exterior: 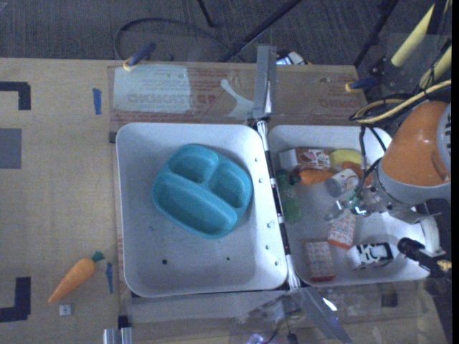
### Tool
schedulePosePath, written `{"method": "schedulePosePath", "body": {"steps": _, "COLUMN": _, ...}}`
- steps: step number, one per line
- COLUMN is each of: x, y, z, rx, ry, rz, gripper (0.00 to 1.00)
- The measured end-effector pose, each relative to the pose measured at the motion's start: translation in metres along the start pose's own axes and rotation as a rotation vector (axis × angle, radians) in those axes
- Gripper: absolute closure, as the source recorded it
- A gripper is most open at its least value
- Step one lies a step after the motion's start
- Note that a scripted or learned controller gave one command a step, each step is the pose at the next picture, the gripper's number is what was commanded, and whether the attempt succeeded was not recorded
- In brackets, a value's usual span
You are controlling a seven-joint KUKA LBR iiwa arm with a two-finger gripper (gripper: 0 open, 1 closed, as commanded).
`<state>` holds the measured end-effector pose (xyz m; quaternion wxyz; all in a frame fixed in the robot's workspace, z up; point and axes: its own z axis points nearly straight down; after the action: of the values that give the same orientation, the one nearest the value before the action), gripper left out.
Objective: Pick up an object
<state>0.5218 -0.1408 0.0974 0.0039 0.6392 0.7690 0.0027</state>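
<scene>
Nearest us on the table (57, 192) lies a toy carrot (72, 279), the left bin (136, 264) carries a blue divided plate (202, 188), and our pincer (351, 205), its state unclear, hangs over the right bin's (301, 274) small packets (320, 258).

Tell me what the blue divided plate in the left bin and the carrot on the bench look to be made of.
Blue divided plate: probably moulded plastic, with one even teal colour, rounded compartment walls and a soft, dull sheen. Carrot: likely a toy, plastic or maybe foam, with flat uniform orange and a stubby green top; it is too small to be sure. Left bin: smooth white, seemingly plastic.
</scene>
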Motion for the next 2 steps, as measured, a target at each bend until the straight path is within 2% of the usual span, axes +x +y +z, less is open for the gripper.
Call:
{"method": "schedulePosePath", "body": {"steps": 1, "x": 0.0857, "y": -0.0253, "z": -0.1297, "rx": 0.009, "ry": 0.003, "rz": 0.008, "gripper": 1.00}}
{"method": "schedulePosePath", "body": {"steps": 2, "x": 0.0854, "y": -0.0254, "z": -0.1297, "rx": 0.009, "ry": 0.003, "rz": 0.009, "gripper": 0.00}}
